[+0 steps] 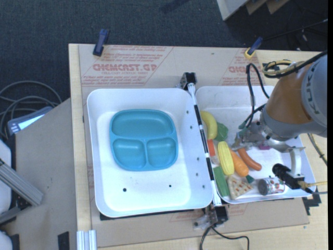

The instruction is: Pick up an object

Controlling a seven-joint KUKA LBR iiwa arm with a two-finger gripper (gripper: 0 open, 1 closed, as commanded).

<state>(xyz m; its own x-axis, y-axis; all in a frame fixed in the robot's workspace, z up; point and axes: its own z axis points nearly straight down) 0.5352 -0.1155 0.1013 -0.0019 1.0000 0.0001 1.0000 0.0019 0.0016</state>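
Roughly, by label, with the right bin as the landmark:

Gripper: the gripper (pixel 248 137) hung low over the middle of the right bin (pixel 229 99), its metal end pointing toward the toy food; how it was set could not be told, since the wrist and orange band covered it from above.

Held item: nothing was visible in its grasp, so by my judgement the pick had not been made.

Nearest things: an orange carrot (pixel 238 163) and a red-orange sausage (pixel 250 159) lay just beside the gripper's end, toward the bin's front.

Along the bin's left wall: a yellow banana (pixel 209 124) sat toward the back, a green piece (pixel 221 130) beside it, a corn cob (pixel 226 158) nearer the front, and a long green vegetable (pixel 220 179) at the front left.

Front of the bin: a pizza slice (pixel 238 187) rested in the front corner with a small can (pixel 271 186) beside it to the right.

Left of the bin: the left bin (pixel 104 181) held a blue divided plate (pixel 144 138).

Progress: early, judged from the layout; every object lay on the bin floor, and closing on one and lifting it were both left to do.
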